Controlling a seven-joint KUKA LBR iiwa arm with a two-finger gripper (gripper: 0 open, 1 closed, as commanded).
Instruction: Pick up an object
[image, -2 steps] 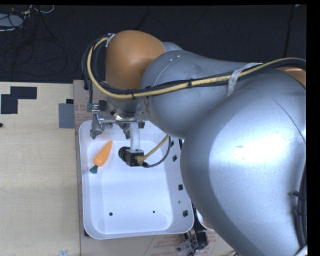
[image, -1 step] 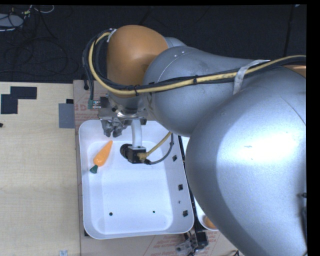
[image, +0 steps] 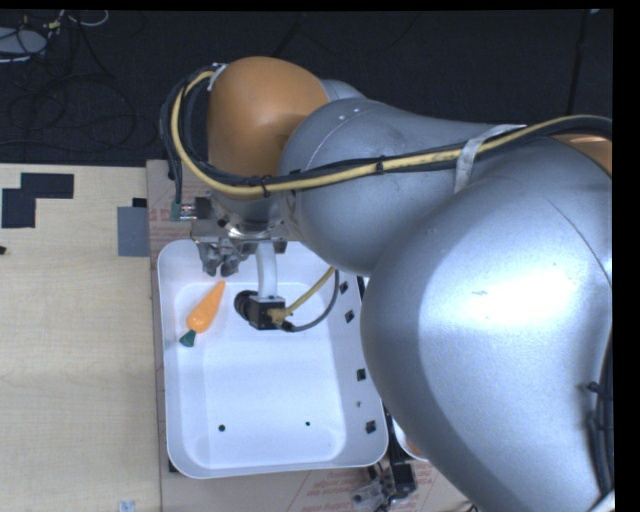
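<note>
1. I am watching the arm (image: 440, 230) reaching in from the right, with the gripper (image: 228, 258) hanging over the far left part of the white bin (image: 270, 440).

2. I am seeing the carrot (image: 205, 309) lying on the bin floor near the left wall, just to the near-left of the gripper and apart from it.

3. I cannot tell whether the jaws are apart or together; the wrist and its fittings are hiding them from above.

4. I am reading the carrot's long axis as running on a slant: the orange body is pointing toward the far right, and the small green tip is pointing toward the near left.

5. I am judging the step in hand as lining up for a descent, with nothing gripped yet.

6. To do it well, I am thinking the gripper should shift a little left and nearer, centre over the thick orange part, and turn so it closes across the slanted axis rather than along it.

7. I am minding the bin's left wall, which is sitting close to the carrot and could foul the descent.
</note>
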